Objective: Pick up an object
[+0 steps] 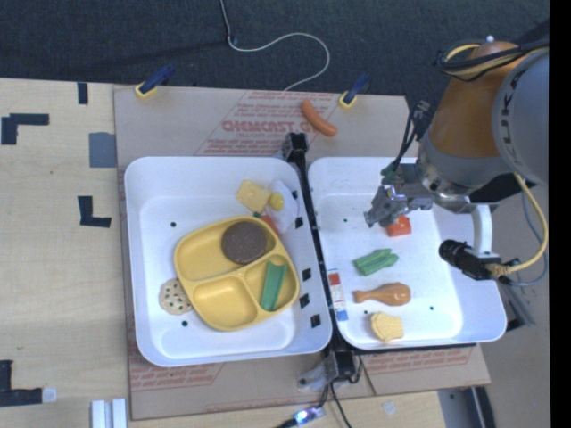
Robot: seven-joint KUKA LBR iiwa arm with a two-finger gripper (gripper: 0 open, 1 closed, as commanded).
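White bins lie side by side, gripper [389,210] low in the right bin [464,328].
An orange-red piece [399,226] lies just beside its tips; finger state can't be told. Bare floor spans that bin's far end (green pod [374,261], drumstick [382,294], chip [386,326] nearer). Left bin [143,239] holds a yellow tray [219,297].

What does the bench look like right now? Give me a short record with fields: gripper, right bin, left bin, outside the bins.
gripper: gripper low in the right bin, right beside the orange block; grasp unclear
right bin: orange block, green pea pod, chicken drumstick, yellow chip
left bin: left bin holds yellow divided plate with brown patty and green piece; cookie; yellow pieces
outside the bins: hot dog on cardboard
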